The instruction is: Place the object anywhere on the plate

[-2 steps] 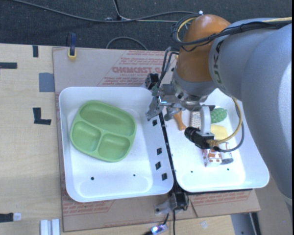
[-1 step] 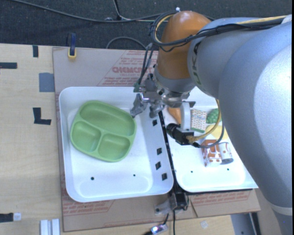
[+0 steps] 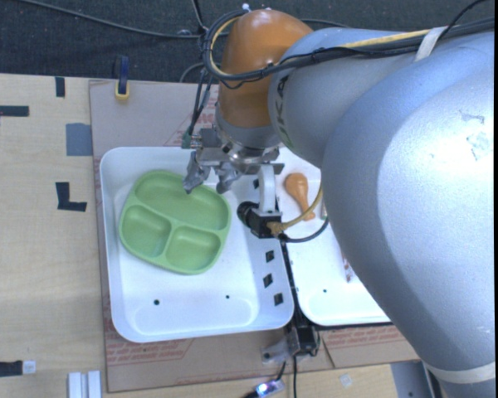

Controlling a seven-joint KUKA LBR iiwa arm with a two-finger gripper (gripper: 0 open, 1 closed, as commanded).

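Placement not yet done: orange object (image 3: 297,187) lying in right bin (image 3: 332,305), off to the right of the fingers (image 3: 191,181), gripper (image 3: 206,181) spread and holding nothing, green plate (image 3: 170,222) just beneath; fetching and setting down apparently left.

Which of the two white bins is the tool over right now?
The left shallow white bin, the one holding the green three-compartment plate. The tool sits over that plate's upper right edge. The right white bin holds the orange pear-shaped object.
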